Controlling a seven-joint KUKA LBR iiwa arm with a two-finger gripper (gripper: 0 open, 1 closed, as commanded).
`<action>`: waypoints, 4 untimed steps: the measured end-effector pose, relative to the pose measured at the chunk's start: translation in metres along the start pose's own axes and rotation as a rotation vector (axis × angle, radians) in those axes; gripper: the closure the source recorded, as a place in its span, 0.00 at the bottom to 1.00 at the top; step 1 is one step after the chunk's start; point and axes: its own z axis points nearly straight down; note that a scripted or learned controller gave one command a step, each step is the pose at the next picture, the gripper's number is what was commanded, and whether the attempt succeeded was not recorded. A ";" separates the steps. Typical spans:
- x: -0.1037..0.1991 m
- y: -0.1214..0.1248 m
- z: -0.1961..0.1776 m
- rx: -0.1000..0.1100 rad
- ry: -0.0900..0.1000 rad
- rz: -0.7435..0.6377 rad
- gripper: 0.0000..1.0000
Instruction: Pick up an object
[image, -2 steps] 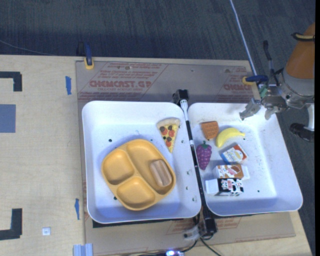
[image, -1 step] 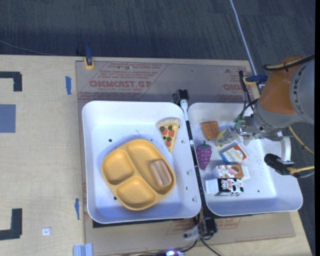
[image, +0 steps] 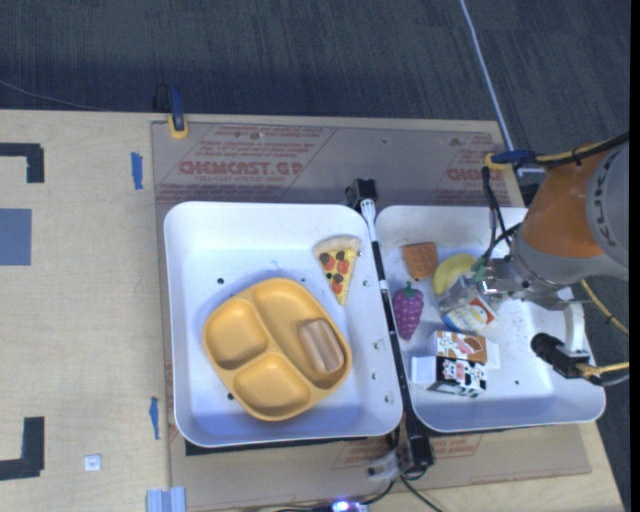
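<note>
Gripper (image: 478, 285) low in right bin (image: 560, 400) by banana (image: 452, 270); finger state unreadable. No pick confirmed yet.

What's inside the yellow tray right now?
One hot dog lies in the right compartment of the yellow tray, which sits in the left bin. The other two compartments show bare yellow. The bin floor beneath the tray is covered.

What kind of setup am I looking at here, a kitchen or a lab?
Most likely a robotics lab bench: two white bins clamped side by side on a board, toy food such as a pizza slice and grapes, and the arm reaching in.
</note>
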 end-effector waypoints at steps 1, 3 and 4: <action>0.000 -0.024 0.000 -0.002 -0.003 0.001 0.00; -0.003 -0.023 -0.011 -0.008 -0.011 0.004 0.00; -0.022 -0.063 -0.001 -0.003 -0.003 0.001 0.00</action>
